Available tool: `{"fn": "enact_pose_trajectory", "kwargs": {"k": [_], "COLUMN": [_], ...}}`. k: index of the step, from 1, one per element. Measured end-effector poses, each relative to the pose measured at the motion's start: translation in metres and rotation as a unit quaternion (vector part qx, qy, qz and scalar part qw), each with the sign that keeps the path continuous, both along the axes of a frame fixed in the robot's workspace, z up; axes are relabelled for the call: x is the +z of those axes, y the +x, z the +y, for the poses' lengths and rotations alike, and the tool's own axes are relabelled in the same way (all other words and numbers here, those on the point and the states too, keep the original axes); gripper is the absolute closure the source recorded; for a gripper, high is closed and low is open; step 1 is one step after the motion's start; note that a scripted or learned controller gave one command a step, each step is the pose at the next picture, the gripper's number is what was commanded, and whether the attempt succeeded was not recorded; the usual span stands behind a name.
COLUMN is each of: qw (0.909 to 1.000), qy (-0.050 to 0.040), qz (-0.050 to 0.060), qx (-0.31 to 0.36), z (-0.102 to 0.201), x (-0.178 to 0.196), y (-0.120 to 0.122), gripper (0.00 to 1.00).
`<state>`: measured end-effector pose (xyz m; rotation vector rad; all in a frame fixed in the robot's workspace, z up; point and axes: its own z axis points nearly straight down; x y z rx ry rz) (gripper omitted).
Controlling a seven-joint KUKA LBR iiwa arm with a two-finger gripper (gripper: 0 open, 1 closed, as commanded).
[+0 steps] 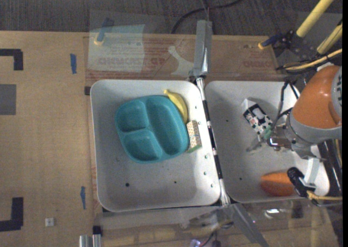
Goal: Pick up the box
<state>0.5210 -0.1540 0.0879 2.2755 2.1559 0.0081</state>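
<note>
Desk: brown, carrying two white bins side by side.
Left bin: holds a teal divided plate, a banana at its far edge, a small patterned block beside it.
Right bin: holds the box, an orange object.
Gripper: fingers spread, gripping nothing, just beside the box.

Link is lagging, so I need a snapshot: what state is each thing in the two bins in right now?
teal tray: flat in the left bin, compartments up.
banana: lying at the tray's far right edge.
box: lying against the tray's right side, not gripped.
patterned packet: lying in the right bin.
orange item: lying near that bin's front.
gripper: over the right bin.
</note>
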Motion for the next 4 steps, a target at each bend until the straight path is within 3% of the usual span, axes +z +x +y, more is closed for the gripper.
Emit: {"fn": "enact_pose_trajectory", "kwargs": {"k": [1,2,3,4], "qw": [1.0000,0.9601,0.9711,0.9885], "qy": [-0.0030,0.0033,0.0015,0.0026], "qz": [-0.002,-0.001,0.004,0.001], "qx": [-0.004,-0.280,-0.239,-0.151], "z": [-0.005,-0.014,-0.038,0.026], "x": [0.011,0.001,0.141,0.000], "y": [0.000,-0.039,-0.030,-0.023], "gripper": [1.00,1.00,1.00,1.00]}}
